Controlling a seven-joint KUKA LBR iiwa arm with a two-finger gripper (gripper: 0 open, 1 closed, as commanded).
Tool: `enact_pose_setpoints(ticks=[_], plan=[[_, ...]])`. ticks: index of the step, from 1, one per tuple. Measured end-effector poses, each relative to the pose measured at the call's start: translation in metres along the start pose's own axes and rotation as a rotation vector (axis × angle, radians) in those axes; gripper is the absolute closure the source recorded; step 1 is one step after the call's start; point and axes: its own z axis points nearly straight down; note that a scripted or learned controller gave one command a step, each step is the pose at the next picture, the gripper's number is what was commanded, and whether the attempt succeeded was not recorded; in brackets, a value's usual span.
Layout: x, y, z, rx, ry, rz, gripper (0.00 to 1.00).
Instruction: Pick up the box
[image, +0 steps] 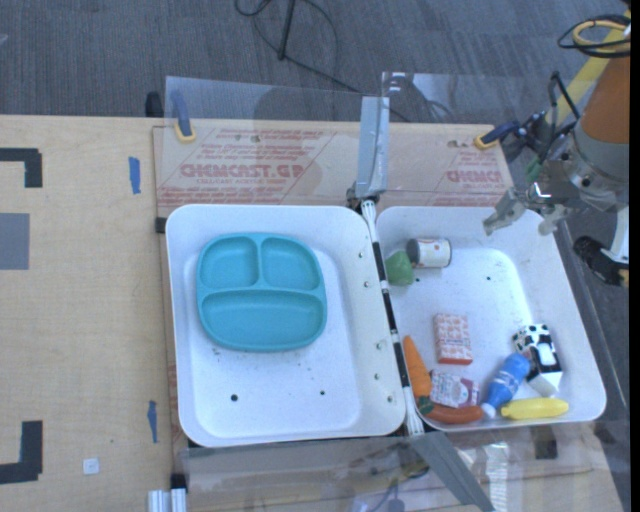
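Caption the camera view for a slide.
Hand open above right bin's far corner; box lies untouched mid-bin.

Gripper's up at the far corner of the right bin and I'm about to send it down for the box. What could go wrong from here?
1. The gripper, fingers open, sits well away from the box, so a misjudged descent may close on nothing.
2. The box lies flat on the bin floor; the fingers may slide over it instead of gripping.
3. A small packet and carrot lie just below it, so an offset grasp could catch those instead.
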Motion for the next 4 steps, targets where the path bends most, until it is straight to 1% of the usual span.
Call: enact_pose_setpoints(ticks=[1,2,3,4], plan=[[0.018,-0.035,0.132,-0.004,-0.002,-0.343,0.0],[0.066,-0.079,0.136,-0.008,-0.002,-0.242,0.0],[0.062,-0.077,0.125,-0.016,-0.008,-0.235,1.0],[0.062,-0.077,0.125,-0.016,-0.008,-0.236,0.0]])
